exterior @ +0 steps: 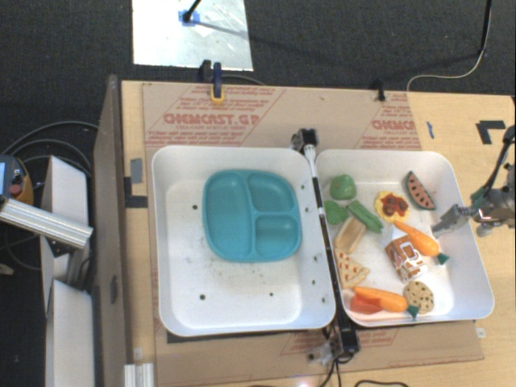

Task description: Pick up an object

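**Hand poised at the right rim, nearest a carrot**

The hand (448,219) hangs over the right edge of the right bin (472,301), holding nothing; whether it is spread or pressed together I cannot tell at this size and blur.

The likeliest target is the carrot (417,238), which lies just inward of the hand, toward the bin's middle. Its long axis runs on a slant, from the bin's centre toward the right wall and the near edge, so a grip across its width looks the surest.

Just beside it sit a brown block (403,258) and a cookie (418,296); a watermelon slice (419,190) lies toward the far right corner. The left bin (173,240) holds a teal plate (251,216).
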Controlling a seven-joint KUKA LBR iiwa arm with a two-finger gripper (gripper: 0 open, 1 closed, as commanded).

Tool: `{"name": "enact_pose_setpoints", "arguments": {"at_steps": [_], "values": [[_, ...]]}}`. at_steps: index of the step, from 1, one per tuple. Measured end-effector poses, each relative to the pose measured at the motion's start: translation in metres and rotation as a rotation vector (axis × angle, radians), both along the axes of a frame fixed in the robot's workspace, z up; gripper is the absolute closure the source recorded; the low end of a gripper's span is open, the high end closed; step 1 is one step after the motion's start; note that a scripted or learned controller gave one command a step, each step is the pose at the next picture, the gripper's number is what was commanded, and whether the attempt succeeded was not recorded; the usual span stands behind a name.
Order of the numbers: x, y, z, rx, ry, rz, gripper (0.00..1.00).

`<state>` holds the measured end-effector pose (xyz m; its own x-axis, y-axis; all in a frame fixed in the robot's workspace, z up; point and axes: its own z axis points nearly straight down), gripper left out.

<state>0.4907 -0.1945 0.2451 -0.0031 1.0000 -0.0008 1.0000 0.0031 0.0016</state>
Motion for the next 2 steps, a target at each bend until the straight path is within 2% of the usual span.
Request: {"name": "enact_pose_setpoints", "arguments": {"at_steps": [1,2], "values": [[0.062,0.024,-0.103,0.003,0.004,0.006,0.0],[0.024,0.067,-0.155,-0.004,-0.008,0.002,0.0]]}}
